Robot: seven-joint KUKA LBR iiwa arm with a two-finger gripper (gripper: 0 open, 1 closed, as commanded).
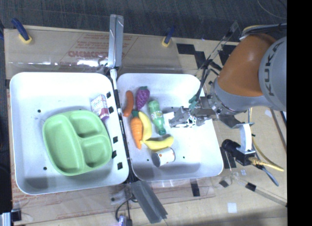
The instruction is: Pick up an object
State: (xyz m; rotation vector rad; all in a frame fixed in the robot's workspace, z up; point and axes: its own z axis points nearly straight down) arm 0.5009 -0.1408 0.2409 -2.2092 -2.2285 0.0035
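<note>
My gripper (179, 118) hangs over the right bin (207, 159), just right of a green bottle (156, 116) that lies on the bin floor. A purple bunch of grapes (142, 96) and a slim orange carrot (128, 103) lie at the bin's far left. Below them lie a thicker carrot (136, 128) and a yellow banana (155, 141), curved around the bottle's near end. A small white can (165, 157) lies on its side near the front. I see nothing held in the gripper.
The left bin (24, 93) holds a green divided plate (78, 141) and a small pink and white packet (101, 105) near the shared wall. The arm's orange band (243, 66) rises over the right bin's far right corner.
</note>
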